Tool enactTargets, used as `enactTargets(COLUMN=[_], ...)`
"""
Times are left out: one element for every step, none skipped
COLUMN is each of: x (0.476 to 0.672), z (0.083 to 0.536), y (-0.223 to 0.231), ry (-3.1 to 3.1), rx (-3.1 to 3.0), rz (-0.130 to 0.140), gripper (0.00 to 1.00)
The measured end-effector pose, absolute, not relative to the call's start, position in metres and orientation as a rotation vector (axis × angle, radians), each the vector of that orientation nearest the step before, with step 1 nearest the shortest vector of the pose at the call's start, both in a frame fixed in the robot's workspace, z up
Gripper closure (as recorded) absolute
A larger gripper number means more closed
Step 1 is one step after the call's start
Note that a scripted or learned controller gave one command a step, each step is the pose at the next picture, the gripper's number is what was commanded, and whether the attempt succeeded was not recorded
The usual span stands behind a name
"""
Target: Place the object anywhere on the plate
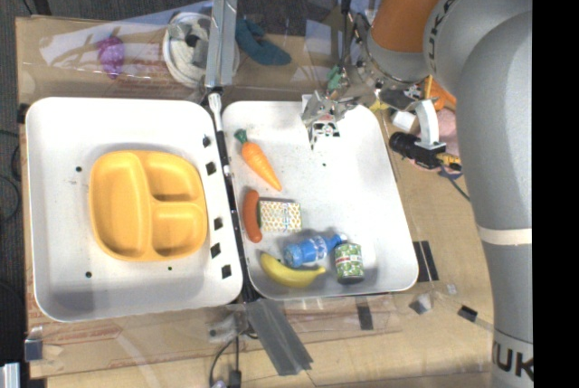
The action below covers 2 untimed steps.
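yellow plate point(149, 201) left bin, gripper point(322, 115) above right bin

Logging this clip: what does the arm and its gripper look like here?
A bulky grey arm with an orange band above the wrist and part of dark lettering near its base. The small metallic gripper sits at the tip, with black cables looping round the wrist and white and black fittings beside it.

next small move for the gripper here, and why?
Probably move toward the camera and down over the carrot. The gripper hangs at the right bin's far edge with nothing between its fingers, the carrot lies apart from the other items, and the yellow plate is bare.
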<state>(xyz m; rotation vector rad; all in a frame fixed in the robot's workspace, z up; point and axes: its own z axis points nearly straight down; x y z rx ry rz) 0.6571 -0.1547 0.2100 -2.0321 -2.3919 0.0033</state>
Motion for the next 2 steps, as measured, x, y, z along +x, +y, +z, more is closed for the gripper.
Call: enactTargets(x=[0.653, 0.651], z=[0.197, 0.191], y=[-0.068, 0.009], ry=[-2.333, -2.494], rx=[-2.098, -1.902], rz=[0.006, 0.006], gripper=[1.0, 1.0])
